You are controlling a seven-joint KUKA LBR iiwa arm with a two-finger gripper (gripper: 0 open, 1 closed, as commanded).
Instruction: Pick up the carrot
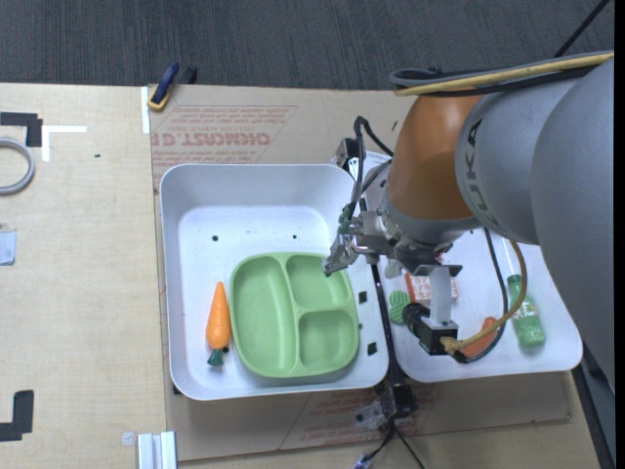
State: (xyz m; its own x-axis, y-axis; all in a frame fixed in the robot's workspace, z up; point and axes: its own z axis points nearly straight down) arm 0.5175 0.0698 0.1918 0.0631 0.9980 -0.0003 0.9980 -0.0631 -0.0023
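The carrot [218, 318] is orange with a small green top at its near end. It lies lengthwise in the left white bin [186, 223], just left of a green divided plate [293, 313]. My gripper [342, 252] hangs over the plate's far right corner, near the wall between the two bins. It is well to the right of the carrot, with the plate between them. The grey arm with its orange band comes in from the right and covers much of the right bin.
The right bin [547, 360] holds a green bottle [528, 322], a small green object [398, 307] and a red-and-white packet [424, 286], partly hidden by the arm. Cables hang beside the wrist. Cardboard lies under both bins.
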